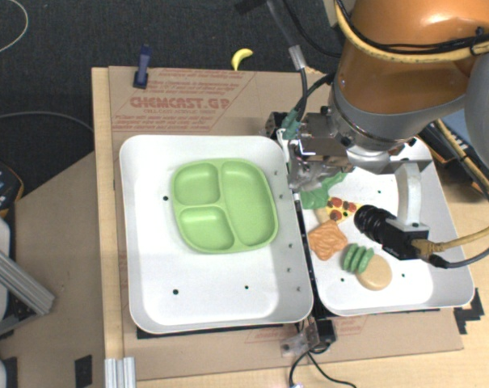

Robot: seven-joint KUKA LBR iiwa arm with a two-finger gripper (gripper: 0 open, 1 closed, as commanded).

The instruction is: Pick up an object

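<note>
My gripper (pixel 307 178) reaches down into the right bin (pixel 438 293) at its near-left corner, close to the wall between the two bins. A dark green piece (pixel 318 197) lies directly under it, partly hidden by the gripper. Just in front lie a small red-and-yellow spotted piece (pixel 338 210), an orange waffle-like piece (pixel 327 239), a green ribbed piece (pixel 357 257) and a beige round piece (pixel 376 276). Whether anything is held cannot be seen.
The left bin (pixel 147 241) holds a light green divided plate (pixel 225 205). Outside the bins, on the cardboard at the back, lie a blue clip (pixel 141 67) and a yellow banana-shaped toy (pixel 242 56). The arm's bulk covers the back of the right bin.
</note>
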